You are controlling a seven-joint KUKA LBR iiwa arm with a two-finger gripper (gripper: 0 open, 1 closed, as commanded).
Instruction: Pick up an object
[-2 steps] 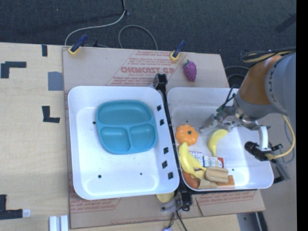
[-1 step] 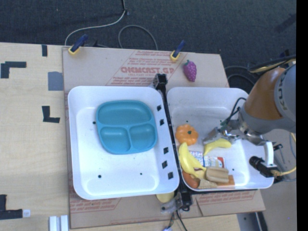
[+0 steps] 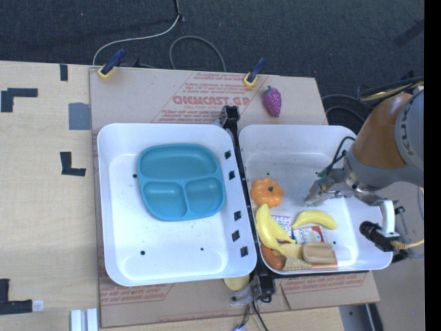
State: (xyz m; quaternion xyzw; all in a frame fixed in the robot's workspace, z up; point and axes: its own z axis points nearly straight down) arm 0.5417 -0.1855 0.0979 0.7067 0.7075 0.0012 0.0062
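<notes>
Right bin [image 3: 358, 140] holding, at its six o'clock edge, a tan block [image 3: 319, 254], two bananas [image 3: 315, 218], an orange fruit [image 3: 267, 193] at nine o'clock, grey arm's jaws [image 3: 318, 193] low at center, grip state unclear, left bin [image 3: 117, 205] with blue tray [image 3: 182, 182], purple grapes [image 3: 273, 101] beyond at twelve o'clock.

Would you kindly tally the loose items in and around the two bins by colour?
Yellow: 2, both bananas
Orange: 1, pumpkin
Purple: 1, grapes
Blue: 1, divided plate
Tan: 1, bread piece
Total: 6
</notes>
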